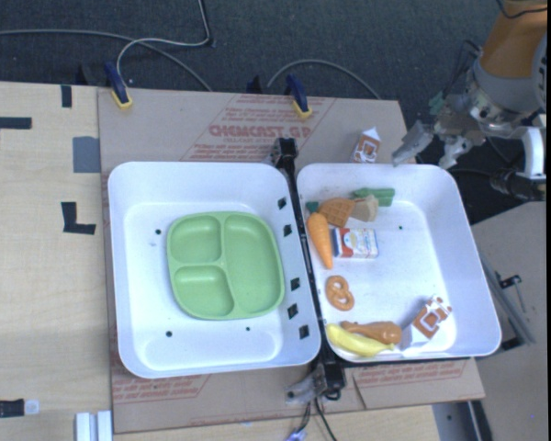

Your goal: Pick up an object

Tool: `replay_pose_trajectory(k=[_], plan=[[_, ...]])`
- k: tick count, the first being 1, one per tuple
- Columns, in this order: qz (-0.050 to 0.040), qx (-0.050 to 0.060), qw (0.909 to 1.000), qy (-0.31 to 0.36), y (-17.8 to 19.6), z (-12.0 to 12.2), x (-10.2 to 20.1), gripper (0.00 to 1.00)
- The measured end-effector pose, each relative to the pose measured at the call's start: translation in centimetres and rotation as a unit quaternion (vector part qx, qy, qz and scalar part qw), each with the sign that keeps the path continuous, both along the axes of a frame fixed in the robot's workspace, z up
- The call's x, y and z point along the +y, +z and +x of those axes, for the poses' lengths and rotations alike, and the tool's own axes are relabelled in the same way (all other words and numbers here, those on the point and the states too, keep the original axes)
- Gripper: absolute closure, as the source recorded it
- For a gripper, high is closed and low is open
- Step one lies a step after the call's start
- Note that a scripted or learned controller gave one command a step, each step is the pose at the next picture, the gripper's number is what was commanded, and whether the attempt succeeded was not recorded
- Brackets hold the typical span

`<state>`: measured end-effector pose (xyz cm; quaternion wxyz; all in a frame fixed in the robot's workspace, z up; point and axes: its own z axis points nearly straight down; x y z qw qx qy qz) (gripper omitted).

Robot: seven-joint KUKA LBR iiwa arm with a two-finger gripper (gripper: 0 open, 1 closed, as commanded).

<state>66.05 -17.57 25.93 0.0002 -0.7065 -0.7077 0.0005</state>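
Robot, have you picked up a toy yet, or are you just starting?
Just starting. Nothing looks done: the carrot, pretzel and banana all lie in the right bin. In hand: nothing; the pincer is open, up past the bin's far right corner, near a little carton outside the bin. Left to do: come over a toy, go down, grab and lift.

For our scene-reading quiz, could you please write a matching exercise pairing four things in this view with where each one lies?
Things:
1. green plate
2. banana
3. small carton
4. pretzel

Places:
A. on the cardboard outside the bins
B. left bin
C. near edge of the right bin
D. middle of the right bin, below the carrot

Pairs: 1-B, 2-C, 3-A, 4-D
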Motion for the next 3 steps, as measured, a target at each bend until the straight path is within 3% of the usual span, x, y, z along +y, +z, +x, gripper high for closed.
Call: replay_pose_trajectory(k=[1,2,3], plan=[[-0.0001,-0.001,1.0000,0.000,-16.4,-0.6,5.3,0.00],[-0.0021,0.002,1.0000,-0.001,-17.4,0.7,7.6,0.00],[-0.0004,0.001,1.0000,0.000,-16.4,0.8,7.8,1.00]])
